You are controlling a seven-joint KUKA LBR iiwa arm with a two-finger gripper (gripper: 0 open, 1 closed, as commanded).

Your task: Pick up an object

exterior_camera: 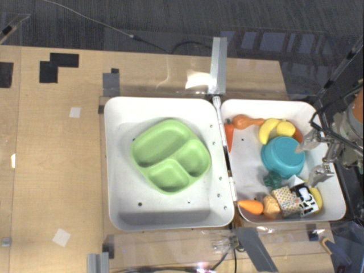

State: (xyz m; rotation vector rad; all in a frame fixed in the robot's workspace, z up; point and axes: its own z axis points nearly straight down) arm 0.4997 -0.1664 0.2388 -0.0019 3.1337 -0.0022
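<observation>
The right bin [244, 166] holds a teal bowl [282, 155], a yellow banana [276, 128], an orange-red carrot [228, 135] along its left wall and a pale orange piece [247, 121] at the back. Along its front lie an orange piece [251, 207], a patterned tan block [286, 201] and a black-and-white item [306, 200]. My gripper [314, 157] hangs over the bin's right side, just right of the teal bowl. It is open, one finger near the bowl's rim and the other above the black-and-white item, with nothing between them.
A green divided plate [170, 155] lies in the left bin [122, 209]. A small dark teal item [273, 180] sits under the bowl's front edge. A metal post [218, 67] stands behind the wall shared by the bins.
</observation>
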